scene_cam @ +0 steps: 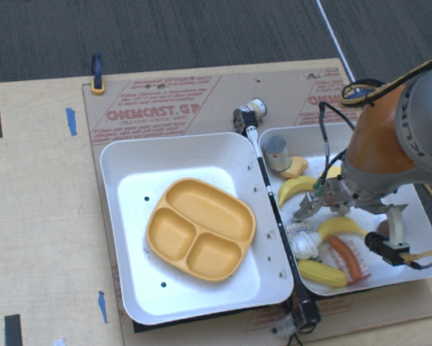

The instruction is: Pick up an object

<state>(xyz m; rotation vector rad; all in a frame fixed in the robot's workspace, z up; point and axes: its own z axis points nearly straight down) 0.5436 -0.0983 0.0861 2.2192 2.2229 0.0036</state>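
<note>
The right bin (pixel 430 262) holds several toy foods. A yellow banana (pixel 294 190) lies near its left wall, and a second banana (pixel 341 227) lies below it. A corn cob (pixel 322 274) and a red hot dog (pixel 344 257) rest at the front, with a white knobbly piece (pixel 303 244) beside them. A grey cup (pixel 276 153) and a small yellow piece (pixel 297 167) sit at the back. My gripper (pixel 308 207) hangs low over the bin's left half, between the two bananas. The arm's body hides the bin's middle.
The left bin (pixel 129 215) holds an orange divided plate (pixel 200 229) in its middle. A black ridge (pixel 272 201) separates the two bins. Cables run over the arm at the right, and a black part (pixel 387 248) juts over the right bin's front.
</note>
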